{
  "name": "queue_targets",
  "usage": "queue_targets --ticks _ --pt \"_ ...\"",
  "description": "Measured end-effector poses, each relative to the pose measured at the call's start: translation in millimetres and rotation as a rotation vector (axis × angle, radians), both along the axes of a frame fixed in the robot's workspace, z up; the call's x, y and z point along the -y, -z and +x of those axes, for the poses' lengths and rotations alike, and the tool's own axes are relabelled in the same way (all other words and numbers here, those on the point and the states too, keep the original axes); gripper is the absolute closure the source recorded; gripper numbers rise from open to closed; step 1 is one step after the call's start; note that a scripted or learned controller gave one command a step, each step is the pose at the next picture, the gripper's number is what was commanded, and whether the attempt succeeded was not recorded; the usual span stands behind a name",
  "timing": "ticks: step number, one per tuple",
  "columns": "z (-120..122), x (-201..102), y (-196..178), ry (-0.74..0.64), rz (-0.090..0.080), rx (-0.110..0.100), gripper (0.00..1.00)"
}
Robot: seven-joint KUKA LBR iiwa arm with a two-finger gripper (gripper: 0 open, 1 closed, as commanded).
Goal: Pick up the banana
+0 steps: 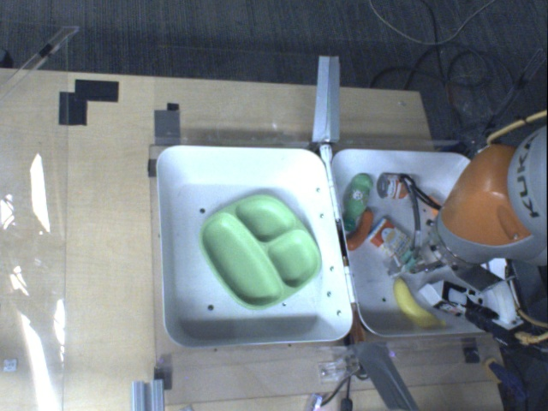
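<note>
Nearby, banana [413, 305], green bottle [357, 192], can [393, 186]

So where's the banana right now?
The banana lies in the right bin, near its front edge, just below the gripper and the arm's wrist.

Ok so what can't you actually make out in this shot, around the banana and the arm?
- Tool: in the camera view, too small and cluttered to read its state.
- Banana: its right end sits under the arm's black hardware.
- Right bin: its right part lies under the arm.
- Items by the divider, a green one and an orange one: too small to identify.
</note>
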State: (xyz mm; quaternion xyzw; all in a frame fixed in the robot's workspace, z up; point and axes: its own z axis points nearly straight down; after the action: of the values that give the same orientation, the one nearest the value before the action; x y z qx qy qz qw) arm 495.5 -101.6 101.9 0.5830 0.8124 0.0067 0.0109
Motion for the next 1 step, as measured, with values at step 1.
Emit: queue_targets --ticks 1 --pt "-0.1 0.0 0.0 0.000 0.000 0.000 0.00"
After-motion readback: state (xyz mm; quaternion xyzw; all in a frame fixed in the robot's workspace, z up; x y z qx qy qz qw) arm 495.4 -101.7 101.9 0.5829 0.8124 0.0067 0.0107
